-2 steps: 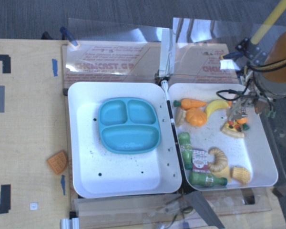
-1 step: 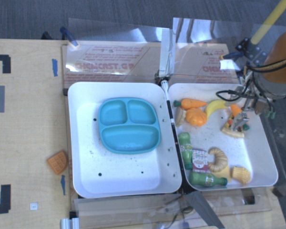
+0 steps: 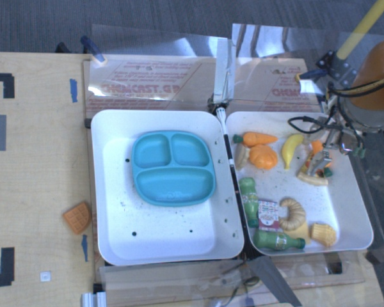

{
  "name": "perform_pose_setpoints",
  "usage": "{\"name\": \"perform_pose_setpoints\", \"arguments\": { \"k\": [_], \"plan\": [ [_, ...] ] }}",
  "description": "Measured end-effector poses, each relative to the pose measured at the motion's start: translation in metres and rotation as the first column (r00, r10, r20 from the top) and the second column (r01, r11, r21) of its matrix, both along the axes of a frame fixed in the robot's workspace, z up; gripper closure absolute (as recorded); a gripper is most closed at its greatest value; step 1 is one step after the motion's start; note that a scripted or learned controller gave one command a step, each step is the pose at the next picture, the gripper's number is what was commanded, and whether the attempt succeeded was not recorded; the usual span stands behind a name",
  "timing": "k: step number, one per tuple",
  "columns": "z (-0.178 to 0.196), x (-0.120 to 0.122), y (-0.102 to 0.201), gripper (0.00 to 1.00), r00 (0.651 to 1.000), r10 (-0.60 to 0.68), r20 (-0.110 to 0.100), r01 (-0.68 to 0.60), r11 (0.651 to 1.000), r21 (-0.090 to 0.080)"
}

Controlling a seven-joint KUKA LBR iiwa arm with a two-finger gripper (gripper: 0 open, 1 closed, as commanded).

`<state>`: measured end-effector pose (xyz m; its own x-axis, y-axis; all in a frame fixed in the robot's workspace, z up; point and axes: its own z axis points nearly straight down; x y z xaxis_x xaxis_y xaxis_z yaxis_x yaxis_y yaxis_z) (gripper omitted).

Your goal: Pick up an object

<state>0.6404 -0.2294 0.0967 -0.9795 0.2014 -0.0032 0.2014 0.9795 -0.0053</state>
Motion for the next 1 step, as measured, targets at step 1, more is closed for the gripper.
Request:
{"name": "perform_pose_setpoints", "arguments": {
  "k": [1],
  "plan": [
    [-0.0007,-0.003,0.0361,0.0,0.999,-0.042,0.003,0.042,0.999,-0.003]
  ]
}}
